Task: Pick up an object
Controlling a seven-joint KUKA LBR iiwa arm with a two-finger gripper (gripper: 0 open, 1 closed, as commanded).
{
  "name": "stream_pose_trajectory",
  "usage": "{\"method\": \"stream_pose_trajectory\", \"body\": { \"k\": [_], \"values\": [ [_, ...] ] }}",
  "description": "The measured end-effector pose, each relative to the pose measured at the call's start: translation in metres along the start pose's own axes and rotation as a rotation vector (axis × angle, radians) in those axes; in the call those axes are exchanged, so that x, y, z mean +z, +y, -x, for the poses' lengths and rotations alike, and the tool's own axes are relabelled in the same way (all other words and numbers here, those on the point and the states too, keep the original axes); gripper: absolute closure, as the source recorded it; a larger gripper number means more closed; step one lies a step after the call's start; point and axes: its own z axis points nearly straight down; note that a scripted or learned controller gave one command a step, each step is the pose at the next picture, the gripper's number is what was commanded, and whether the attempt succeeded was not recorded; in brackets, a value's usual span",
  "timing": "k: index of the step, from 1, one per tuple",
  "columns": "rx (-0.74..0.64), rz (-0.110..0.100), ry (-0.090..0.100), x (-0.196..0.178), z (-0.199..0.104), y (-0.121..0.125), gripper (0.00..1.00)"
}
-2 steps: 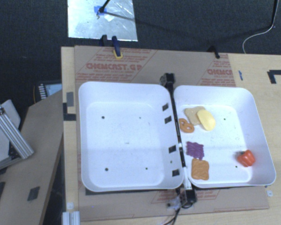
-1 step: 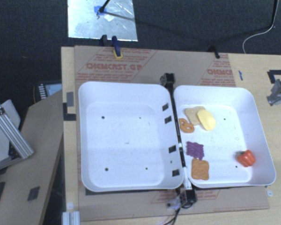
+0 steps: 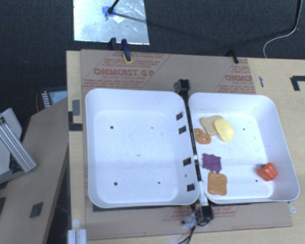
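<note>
The right bin (image 3: 274,116) holds several small objects. A yellow lemon-like piece (image 3: 224,129) lies on a tan slice (image 3: 209,123) near the bin's upper left. An orange pretzel (image 3: 202,135) sits just left of them. Lower down lie a purple bunch (image 3: 211,162) and an orange waffle-like square (image 3: 217,183). A red pepper (image 3: 267,171) rests near the right wall.
The left bin (image 3: 99,111) sits beside the right one, with a black divider strip (image 3: 189,136) between them. A shiny metal sheet (image 3: 111,14) lies on the dark floor beyond the bench. An aluminium frame (image 3: 10,144) stands at the left.
</note>
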Motion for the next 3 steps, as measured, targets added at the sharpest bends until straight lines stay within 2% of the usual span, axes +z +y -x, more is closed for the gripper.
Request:
{"method": "stream_pose_trajectory", "body": {
  "k": [1, 2, 3],
  "values": [
    [-0.016, -0.014, 0.010, 0.073, -0.079, 0.000, 1.00],
    [0.000, 0.000, 0.000, -0.006, -0.003, 0.000, 1.00],
    [-0.017, -0.013, 0.009, 0.057, -0.086, 0.000, 1.00]
  ]
}}
